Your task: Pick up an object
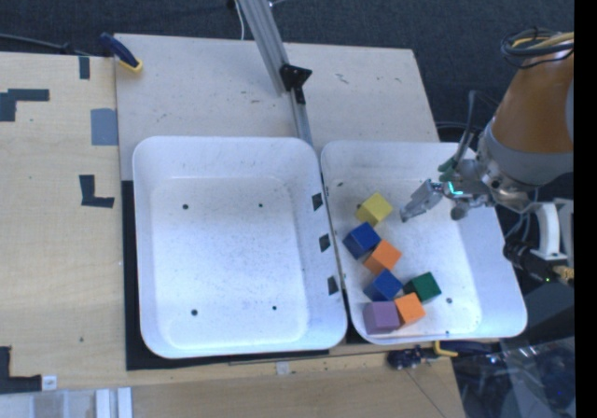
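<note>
Several small blocks lie in the right bin: a yellow block, a blue block, an orange block, a second blue block, a green block, a second orange block and a purple block. My gripper hangs over the upper right part of that bin, to the right of the yellow block. Its two fingers stand apart, with nothing between them. One finger points toward the yellow block.
The left bin adjoins the right bin on its left. A grey metal bar slants down from the top to the bins' shared edge. A blue and yellow tool lies at the bench's far left corner.
</note>
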You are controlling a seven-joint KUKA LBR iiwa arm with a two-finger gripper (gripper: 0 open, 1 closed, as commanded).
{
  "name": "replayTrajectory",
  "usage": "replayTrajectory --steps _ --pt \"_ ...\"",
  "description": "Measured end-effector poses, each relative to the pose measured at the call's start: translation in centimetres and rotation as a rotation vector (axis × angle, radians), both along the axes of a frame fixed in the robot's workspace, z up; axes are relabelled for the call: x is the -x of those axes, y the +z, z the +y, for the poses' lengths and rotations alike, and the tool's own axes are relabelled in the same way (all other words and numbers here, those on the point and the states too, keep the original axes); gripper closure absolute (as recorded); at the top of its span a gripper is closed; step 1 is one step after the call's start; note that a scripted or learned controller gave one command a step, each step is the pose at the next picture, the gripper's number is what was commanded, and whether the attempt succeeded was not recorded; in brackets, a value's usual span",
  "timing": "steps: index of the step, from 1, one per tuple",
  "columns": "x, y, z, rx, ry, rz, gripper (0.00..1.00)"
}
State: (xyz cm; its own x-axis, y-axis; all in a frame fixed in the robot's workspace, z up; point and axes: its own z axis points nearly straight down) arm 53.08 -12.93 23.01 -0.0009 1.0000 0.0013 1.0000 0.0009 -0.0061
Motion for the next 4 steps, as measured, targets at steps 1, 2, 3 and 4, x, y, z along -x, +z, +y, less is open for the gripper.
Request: replayTrajectory --steps 1,2,3,4 --pt "-0.1 0.2 0.0 0.001 0.001 -0.005 0.0" --pt "0.1 -4.3 0.7 0.001 0.0 0.0 0.0" --pt "-0.6 -10.1 0.2 0.002 0.0 -0.001 0.0" --pt "-1.2 -11.5 0.2 0.003 0.001 -0.022 0.0"
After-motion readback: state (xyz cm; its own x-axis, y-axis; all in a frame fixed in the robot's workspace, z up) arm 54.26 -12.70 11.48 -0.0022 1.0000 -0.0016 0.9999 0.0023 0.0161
